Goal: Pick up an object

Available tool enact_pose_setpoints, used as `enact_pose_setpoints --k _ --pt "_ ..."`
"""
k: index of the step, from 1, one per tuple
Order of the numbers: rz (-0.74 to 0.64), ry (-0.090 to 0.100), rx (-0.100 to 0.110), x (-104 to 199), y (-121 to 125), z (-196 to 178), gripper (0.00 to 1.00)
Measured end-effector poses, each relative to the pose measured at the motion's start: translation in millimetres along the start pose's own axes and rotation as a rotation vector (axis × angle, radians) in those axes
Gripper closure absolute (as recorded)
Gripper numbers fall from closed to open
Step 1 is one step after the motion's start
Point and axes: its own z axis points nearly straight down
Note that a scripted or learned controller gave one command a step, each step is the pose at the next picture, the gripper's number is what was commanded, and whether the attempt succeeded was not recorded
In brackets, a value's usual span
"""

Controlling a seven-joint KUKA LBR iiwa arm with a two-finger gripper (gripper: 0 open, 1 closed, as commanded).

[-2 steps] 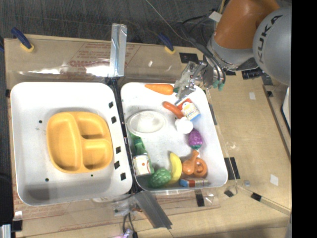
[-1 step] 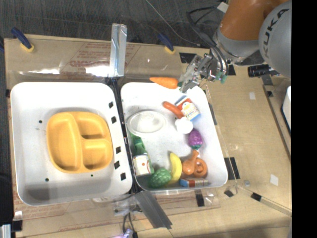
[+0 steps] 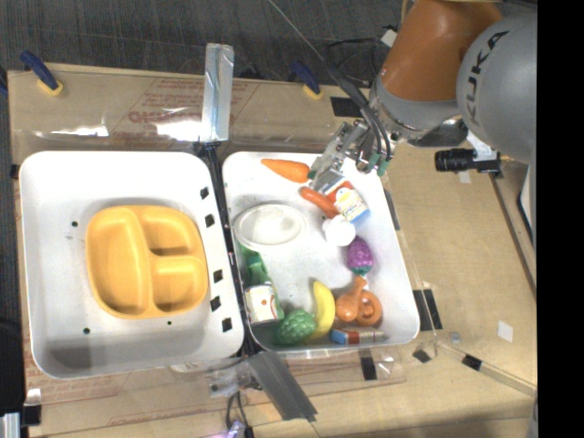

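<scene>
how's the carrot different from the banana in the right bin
The carrot is orange and tapers to a point; the banana is yellow and curved. The carrot lies near the bin's far edge, pointing left; the banana lies near the near edge, running roughly front to back. The carrot lies apart from its neighbours, close to the end effector; the banana is wedged among other items. Both are toy foods in the right bin.

You have two bins side by side: the left bin [image 3: 46,199] holds a divided tray [image 3: 146,260] at its centre. In the right bin [image 3: 394,245], a bowl [image 3: 270,224] sits at 10 o'clock, a carrot [image 3: 286,169] at 12, a banana [image 3: 322,307] at 6
</scene>
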Motion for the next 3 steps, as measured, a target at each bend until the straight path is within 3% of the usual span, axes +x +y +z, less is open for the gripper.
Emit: enact_pose_setpoints --k 1,2,3 --pt "-0.164 -0.005 0.000 -33 -15 -38 1.00" --pt "-0.175 0.002 0.000 23 13 25 1.00" --pt "-0.179 -0.005 -0.001 22 14 12 1.00"
